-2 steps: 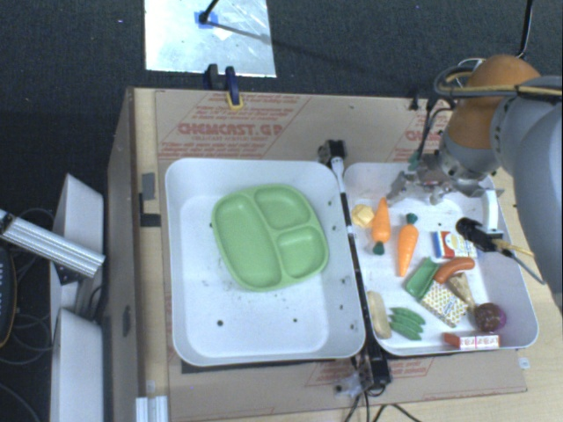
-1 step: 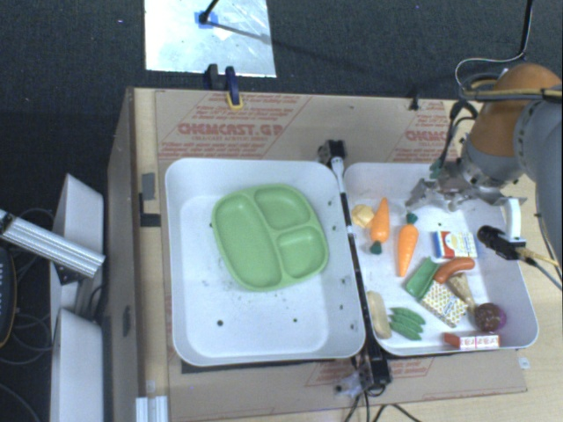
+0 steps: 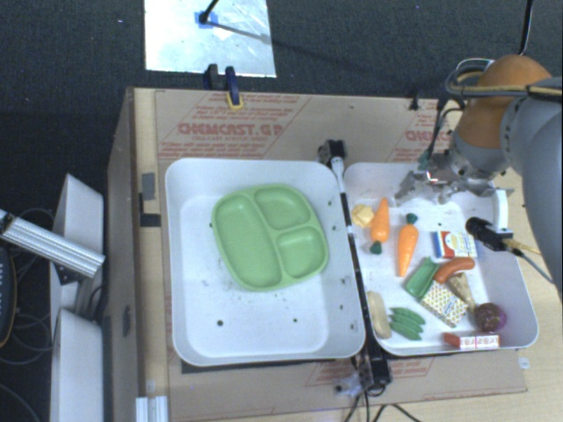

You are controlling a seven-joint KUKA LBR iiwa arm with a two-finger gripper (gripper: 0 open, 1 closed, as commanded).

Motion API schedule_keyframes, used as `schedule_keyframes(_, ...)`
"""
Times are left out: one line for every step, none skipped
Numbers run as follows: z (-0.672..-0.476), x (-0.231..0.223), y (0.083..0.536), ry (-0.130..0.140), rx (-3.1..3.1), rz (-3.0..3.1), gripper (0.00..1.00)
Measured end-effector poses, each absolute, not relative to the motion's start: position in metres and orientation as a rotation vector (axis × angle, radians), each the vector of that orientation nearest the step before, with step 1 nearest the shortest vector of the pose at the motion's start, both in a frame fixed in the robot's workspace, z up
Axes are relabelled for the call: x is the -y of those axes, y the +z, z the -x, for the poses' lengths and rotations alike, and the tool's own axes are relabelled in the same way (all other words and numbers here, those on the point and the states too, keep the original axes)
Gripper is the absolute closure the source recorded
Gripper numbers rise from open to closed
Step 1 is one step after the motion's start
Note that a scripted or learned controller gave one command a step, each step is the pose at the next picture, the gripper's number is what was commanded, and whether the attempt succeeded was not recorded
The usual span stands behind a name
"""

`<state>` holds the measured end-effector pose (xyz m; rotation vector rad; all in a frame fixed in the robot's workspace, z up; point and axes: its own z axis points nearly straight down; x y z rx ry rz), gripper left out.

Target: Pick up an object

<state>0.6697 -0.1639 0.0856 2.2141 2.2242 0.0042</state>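
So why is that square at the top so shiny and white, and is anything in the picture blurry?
In the camera view, the shiny sheet on the dark floor throws back light, so it glares pale; the white bins look bright and a little washed out; the toy food, such as the carrot, is soft-edged, and the gripper is too small and blurry to read clearly.

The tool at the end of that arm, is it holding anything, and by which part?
Nothing shows in the tool. It hangs over the far end of the right bin, apart from the carrots.
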Motion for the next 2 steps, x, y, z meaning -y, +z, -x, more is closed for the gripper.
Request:
schedule_keyframes(-0.669, 0.151, 0.085, 0.003, -2.225, -2.215, 0.0)
schedule_keyframes(-0.669, 0.166, 0.086, 0.003, -2.221, -2.216, 0.0)
